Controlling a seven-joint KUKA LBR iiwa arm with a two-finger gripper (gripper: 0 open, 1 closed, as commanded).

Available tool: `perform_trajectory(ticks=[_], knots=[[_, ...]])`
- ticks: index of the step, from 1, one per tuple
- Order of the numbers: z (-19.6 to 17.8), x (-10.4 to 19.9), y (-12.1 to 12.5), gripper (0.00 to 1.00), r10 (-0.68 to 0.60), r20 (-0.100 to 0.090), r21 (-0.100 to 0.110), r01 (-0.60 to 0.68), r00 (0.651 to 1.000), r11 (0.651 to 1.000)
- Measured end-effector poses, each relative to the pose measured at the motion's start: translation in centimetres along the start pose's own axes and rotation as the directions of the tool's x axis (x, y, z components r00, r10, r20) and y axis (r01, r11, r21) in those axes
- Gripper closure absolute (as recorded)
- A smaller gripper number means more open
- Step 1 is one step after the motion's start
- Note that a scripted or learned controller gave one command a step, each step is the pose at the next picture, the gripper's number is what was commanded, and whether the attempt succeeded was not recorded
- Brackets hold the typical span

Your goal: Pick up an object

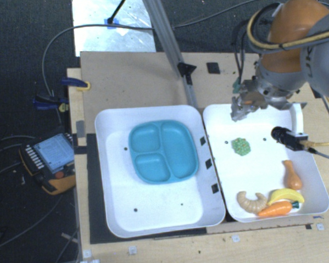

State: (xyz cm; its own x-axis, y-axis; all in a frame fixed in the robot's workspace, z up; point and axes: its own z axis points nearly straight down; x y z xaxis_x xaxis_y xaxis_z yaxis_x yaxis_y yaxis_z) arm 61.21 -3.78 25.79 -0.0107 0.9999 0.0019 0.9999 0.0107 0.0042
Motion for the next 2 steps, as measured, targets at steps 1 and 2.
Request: perform_trajectory(ticks=[1,2], knots=[[0.2,5.8,1.7,1.0,-0.001,0.0,0.001,0.001,1.0,1.0],[0.9,11.4,3.6,1.0,0.0,0.0,0.001,0.0,1.0,1.0]])
